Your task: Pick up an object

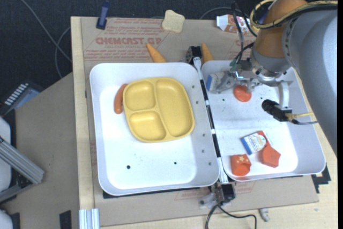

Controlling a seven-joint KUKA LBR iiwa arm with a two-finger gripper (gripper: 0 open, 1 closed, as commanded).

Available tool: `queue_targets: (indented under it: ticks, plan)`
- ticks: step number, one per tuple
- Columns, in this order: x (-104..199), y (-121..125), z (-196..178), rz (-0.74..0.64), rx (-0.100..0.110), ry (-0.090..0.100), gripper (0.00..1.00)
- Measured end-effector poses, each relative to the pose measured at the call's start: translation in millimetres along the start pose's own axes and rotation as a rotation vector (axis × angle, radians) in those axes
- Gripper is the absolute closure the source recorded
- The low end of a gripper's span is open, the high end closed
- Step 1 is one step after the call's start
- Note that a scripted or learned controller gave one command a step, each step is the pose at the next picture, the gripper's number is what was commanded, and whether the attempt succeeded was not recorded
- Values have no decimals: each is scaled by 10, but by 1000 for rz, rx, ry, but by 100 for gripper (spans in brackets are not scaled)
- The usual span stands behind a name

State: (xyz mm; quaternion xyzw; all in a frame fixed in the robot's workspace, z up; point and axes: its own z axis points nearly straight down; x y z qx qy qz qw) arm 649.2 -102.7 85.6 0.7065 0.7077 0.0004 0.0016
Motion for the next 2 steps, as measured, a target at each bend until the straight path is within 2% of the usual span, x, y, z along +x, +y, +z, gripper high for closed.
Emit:
queue_targets:
  ticks: [1, 2]
  plan:
    - [-2, 13, -115, -1, -5, -3, 100]
    - [-2, 11, -112, -1, -4, -3, 0]
